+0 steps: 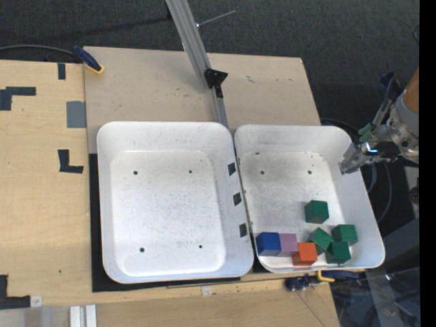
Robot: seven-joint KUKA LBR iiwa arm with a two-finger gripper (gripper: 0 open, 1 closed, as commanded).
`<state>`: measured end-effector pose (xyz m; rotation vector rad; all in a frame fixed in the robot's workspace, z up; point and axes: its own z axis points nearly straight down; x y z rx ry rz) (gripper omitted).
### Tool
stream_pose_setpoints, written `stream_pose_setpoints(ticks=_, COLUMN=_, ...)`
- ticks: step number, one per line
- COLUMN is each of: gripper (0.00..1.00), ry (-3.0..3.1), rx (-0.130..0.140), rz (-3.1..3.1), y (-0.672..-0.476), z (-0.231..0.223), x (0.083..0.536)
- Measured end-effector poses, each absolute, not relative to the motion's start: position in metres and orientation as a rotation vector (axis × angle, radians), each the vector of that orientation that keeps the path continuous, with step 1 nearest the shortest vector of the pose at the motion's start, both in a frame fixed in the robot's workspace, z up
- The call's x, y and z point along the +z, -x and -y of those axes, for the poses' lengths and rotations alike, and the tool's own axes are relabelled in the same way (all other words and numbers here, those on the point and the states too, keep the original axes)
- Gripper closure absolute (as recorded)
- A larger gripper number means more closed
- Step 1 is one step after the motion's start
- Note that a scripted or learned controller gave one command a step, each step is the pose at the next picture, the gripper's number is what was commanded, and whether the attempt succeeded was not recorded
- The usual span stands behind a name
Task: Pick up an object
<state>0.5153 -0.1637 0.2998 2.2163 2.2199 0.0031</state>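
I see the gripper (355, 157) over right bin (286, 138) rim, grip unreadable; blocks (317, 211) clustered near corner, untouched

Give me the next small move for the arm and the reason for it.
Probably bring the gripper inward and down over the lone green cube. The gripper sits at the right bin's far right rim, holding nothing, and that cube stands apart from the packed cluster with the blue cube and orange cube.
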Motion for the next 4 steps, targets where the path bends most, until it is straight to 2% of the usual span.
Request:
stream_pose_setpoints(ticks=3, gripper=1.0, ry=-2.217, rx=-0.003, rz=-2.231, y=-0.546, z=0.016, x=0.243)
stream_pose_setpoints(ticks=4, gripper=1.0, ry=-2.215, rx=0.001, rz=-2.231, y=-0.566, z=-0.04, x=0.245)
